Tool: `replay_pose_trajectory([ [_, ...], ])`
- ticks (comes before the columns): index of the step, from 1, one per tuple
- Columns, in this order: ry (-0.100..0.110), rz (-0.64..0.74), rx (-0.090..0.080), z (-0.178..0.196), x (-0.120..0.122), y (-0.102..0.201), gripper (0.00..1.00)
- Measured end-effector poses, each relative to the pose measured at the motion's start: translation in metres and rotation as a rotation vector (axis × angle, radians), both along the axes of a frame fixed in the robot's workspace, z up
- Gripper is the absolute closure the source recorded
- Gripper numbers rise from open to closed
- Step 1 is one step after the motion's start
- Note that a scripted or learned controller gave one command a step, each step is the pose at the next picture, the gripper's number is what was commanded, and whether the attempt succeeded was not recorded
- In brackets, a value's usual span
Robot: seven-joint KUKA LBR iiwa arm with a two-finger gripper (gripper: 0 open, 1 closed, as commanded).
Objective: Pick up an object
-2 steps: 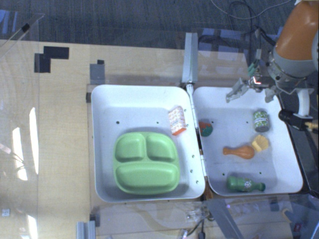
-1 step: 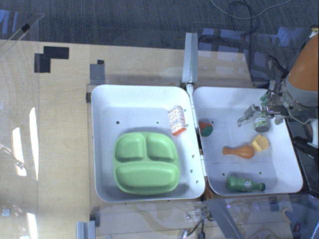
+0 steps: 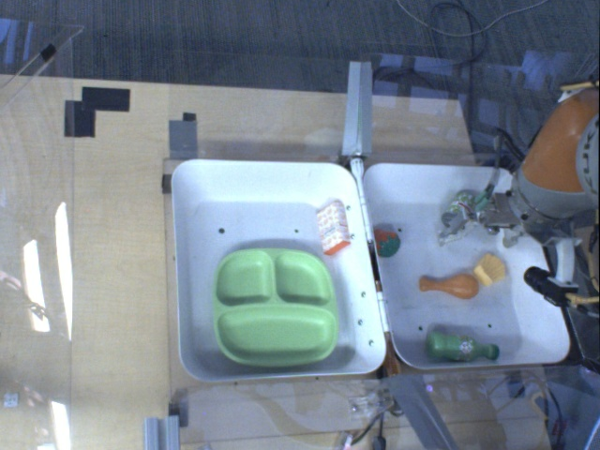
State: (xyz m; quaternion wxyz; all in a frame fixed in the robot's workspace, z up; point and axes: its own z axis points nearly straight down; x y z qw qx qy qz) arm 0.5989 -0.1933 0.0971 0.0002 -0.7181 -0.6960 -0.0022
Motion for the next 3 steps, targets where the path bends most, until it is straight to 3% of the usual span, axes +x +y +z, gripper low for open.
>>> replay_pose_trajectory([
  [1, -0.002, -0.035, -0.003, -0.013, 0.055, 0.051, 0.00],
  [2, -0.006, -0.028, -0.003, -0.002, 0.057, 0.053, 1.00],
  [3, 0.000, 0.067, -0.004, 0.132, 0.072, 0.121, 1.00],
])
